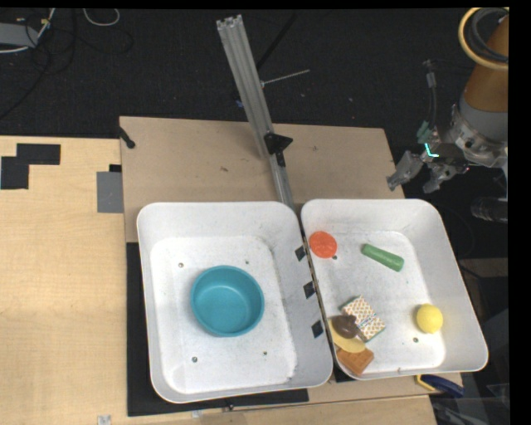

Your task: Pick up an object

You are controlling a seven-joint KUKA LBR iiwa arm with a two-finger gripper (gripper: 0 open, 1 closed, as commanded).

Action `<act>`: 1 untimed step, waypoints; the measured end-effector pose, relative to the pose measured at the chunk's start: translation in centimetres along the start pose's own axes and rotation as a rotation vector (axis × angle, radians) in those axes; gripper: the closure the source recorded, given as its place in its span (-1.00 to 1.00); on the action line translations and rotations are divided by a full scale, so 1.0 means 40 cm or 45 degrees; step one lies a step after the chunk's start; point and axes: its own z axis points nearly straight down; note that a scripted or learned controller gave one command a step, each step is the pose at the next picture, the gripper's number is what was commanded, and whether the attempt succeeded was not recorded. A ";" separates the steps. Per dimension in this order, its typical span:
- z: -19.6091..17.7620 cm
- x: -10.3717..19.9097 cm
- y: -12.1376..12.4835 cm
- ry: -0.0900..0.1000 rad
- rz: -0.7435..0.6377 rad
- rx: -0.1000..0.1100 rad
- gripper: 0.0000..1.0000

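One arm [485, 75] upright, tool [419, 173] beyond right bin [465, 332].

Robotics laboratory cell. A plywood bench [75, 274] carries two shallow white bins [166, 224] side by side, with an aluminium extrusion mast [249, 83] behind them, loose cables [50, 25] on dark flooring, and an industrial arm [485, 91] entering at right.

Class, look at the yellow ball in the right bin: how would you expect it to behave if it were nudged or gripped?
The yellow ball looks round, so a nudge would probably send it rolling across the right bin. It lies apart from the other items, near the wall, which may stop it. Its curved surface could slip from a pinch that is off-centre.
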 end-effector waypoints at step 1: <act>0.000 0.000 0.000 0.000 0.000 0.000 -1.00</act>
